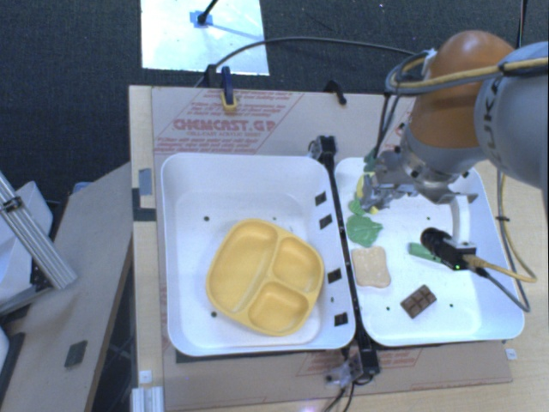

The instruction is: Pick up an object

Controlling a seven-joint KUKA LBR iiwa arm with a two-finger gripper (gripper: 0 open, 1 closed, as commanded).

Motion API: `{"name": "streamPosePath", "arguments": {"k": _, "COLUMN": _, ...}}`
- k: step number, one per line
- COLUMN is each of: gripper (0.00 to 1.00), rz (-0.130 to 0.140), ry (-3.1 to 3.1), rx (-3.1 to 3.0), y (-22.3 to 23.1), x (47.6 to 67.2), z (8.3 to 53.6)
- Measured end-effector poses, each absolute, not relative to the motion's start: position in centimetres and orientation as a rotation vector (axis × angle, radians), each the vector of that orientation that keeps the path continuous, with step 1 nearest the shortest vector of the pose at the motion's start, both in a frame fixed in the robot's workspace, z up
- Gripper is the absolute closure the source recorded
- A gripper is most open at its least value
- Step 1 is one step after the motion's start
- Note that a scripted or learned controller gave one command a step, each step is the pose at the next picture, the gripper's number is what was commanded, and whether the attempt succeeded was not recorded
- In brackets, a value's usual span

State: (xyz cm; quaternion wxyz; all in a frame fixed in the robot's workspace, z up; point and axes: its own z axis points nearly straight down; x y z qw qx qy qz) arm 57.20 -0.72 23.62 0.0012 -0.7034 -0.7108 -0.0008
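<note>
Two shallow white bins (257, 166) fill your bench; your gripper (371, 197) hovers over the crumpled green leaf-shaped piece (364, 229) in the right one. You're approaching; descend next.

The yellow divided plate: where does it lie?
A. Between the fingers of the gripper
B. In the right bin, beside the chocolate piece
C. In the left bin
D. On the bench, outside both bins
C: the yellow divided plate lies flat on the floor of the left bin, apart from the gripper over the right bin.
</note>
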Motion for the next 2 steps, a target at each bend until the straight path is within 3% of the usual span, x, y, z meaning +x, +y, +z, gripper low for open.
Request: {"name": "streamPosePath", "arguments": {"k": 2, "gripper": 1.0, "rz": -0.002, "ry": -2.231, "rx": -2.21, "y": 8.9, "x": 56.4, "z": 22.0}}
